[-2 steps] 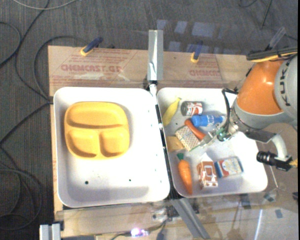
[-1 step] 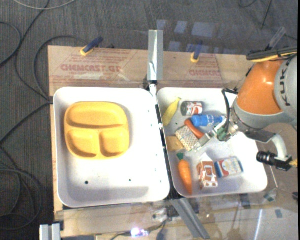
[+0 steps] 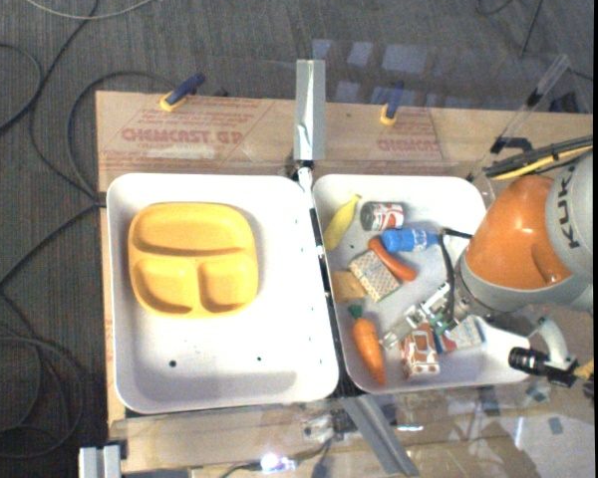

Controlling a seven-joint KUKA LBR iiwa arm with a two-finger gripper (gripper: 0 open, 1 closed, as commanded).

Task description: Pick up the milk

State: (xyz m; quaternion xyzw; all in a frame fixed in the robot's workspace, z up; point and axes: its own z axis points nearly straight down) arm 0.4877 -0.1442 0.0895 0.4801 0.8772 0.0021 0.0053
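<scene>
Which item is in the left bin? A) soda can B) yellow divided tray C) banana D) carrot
B: the yellow divided tray lies alone in the left bin; the carrot, soda can and banana are all in the right bin.

One fixed camera above the bench (image 3: 179,132), looking down aslant — both white bins (image 3: 219,376) framed, mid-distance
</scene>
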